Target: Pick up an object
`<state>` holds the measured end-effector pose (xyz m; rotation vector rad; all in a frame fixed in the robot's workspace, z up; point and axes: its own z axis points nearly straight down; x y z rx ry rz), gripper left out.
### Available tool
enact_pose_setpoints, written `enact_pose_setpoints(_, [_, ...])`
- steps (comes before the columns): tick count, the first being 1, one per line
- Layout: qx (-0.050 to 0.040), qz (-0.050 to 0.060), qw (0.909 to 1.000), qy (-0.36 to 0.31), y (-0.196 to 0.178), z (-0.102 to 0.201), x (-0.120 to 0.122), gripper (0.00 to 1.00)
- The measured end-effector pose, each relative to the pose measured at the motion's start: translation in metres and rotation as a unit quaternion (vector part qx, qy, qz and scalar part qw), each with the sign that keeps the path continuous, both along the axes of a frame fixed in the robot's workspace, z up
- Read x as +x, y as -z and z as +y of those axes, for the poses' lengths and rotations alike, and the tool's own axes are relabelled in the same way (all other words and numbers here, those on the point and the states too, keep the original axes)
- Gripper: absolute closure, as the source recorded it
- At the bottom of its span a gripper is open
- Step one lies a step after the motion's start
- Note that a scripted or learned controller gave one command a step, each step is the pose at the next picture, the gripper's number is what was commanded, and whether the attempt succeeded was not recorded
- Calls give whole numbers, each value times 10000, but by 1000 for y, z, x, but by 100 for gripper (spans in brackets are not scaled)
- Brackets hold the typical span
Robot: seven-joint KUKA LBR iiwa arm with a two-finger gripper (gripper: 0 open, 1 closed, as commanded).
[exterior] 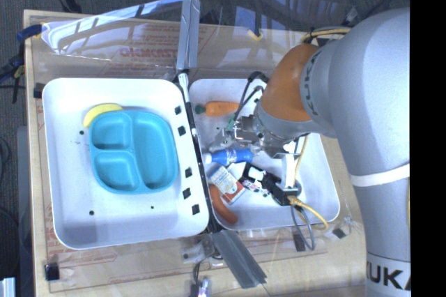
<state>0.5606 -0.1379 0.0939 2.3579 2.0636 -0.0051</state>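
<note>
Right white bin [327, 201] – I see the claw [240, 142] low among clutter, grip state unreadable | blue-capped bottle [226, 157] just beside it | left white bin [63, 149] – blue divided plastic tray [132, 151].

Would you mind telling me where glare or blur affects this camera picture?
Camera view: glare streaks the clear sheet behind the left bin; the blue divided tray is sharp and evenly lit; small items under the arm in the right bin look cluttered and soft.
</note>
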Motion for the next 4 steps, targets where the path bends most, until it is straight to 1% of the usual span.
enact_pose_setpoints(1, [-11,-12,10000,-19,-11,-1,1,100])
enact_pose_setpoints(2, [50,21,9841,1773,-10,-31,-48,100])
enact_pose_setpoints(3, [49,19,9841,1776,-10,-31,-48,0])
enact_pose_setpoints(4, [48,19,9948,1022,3,-55,-5,0])
